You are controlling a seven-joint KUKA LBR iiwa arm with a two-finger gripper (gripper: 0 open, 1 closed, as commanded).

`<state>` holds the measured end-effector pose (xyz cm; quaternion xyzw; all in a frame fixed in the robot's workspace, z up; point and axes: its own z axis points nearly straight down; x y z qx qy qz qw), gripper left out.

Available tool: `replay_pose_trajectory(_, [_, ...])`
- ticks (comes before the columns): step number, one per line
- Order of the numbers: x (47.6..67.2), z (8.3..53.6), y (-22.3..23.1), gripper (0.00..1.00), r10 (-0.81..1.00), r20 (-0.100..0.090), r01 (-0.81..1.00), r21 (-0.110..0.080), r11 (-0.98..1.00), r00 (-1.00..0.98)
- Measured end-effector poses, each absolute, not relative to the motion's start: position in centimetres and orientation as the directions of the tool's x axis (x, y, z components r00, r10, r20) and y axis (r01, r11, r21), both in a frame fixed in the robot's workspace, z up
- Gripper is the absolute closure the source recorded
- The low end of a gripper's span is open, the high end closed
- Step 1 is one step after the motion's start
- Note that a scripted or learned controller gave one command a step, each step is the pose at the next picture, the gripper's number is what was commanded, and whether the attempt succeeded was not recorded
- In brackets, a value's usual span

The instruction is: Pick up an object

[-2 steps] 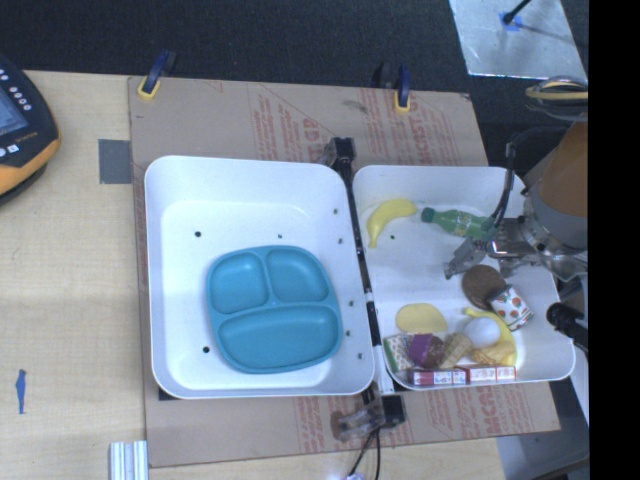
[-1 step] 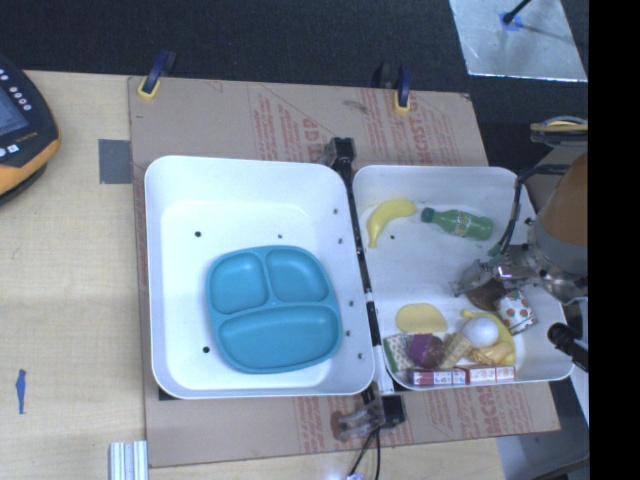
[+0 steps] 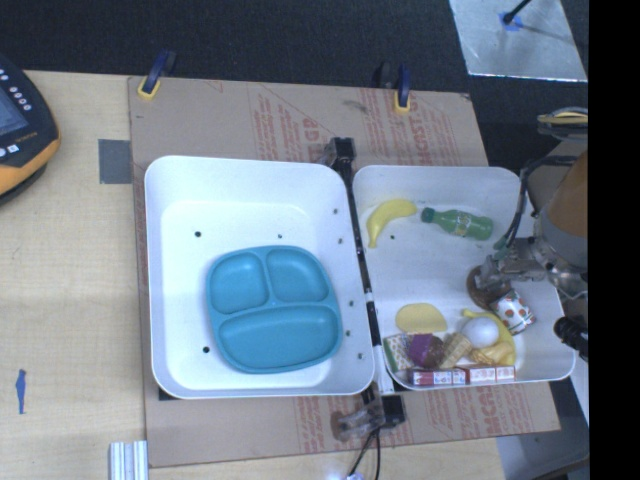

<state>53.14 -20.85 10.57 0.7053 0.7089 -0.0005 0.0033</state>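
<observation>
The right bin point(image 3: 440, 183) holds a yellow banana point(image 3: 388, 216) and a green bottle point(image 3: 458, 223) near its far wall. A pile lies at its near edge: a yellow chip-like piece point(image 3: 421, 317), a purple item point(image 3: 424, 348), a white egg point(image 3: 481, 330), a red-and-white ball point(image 3: 514, 313) and a red-and-white flat pack point(image 3: 462, 376). My gripper point(image 3: 492, 282) reaches in from the right and sits low at the bin's right side, just left of the ball and above the egg. Nothing can be seen held in it.
The left bin point(image 3: 170, 193) holds a blue divided plate point(image 3: 273, 307). Both bins rest on a cardboard sheet point(image 3: 250, 118) held by clamps at the back. An orange-and-black handset point(image 3: 20, 128) lies at the far left of the bench.
</observation>
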Motion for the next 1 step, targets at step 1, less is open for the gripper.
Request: replay_pose_trajectory(1, [60.74,20.08,-21.22,1.0,1.0,-0.005,1.0,0.012,0.007,-0.007])
